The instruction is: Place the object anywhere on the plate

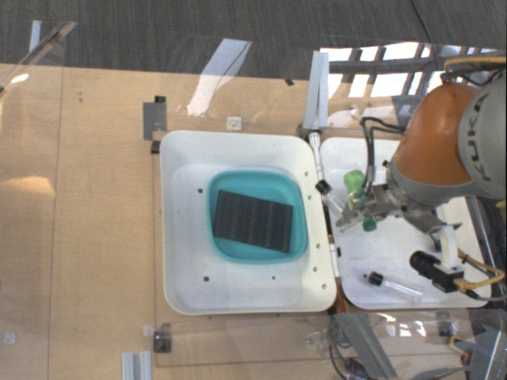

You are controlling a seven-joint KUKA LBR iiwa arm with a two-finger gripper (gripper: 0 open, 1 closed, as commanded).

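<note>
A teal plate with rounded corners sits in the middle of the left bin. A dark ribbed rectangular slab lies flat on it and covers most of its floor. My gripper hangs low over the left edge of the right bin, near the wall between the bins. A light green object lies just behind the gripper, and a small darker green piece shows right under it. The arm's body hides whether anything is held.
A clear tube with a black cap lies on the floor of the right bin toward the front. The grey and orange arm covers that bin's back right. Bare wooden bench lies to the left.
</note>
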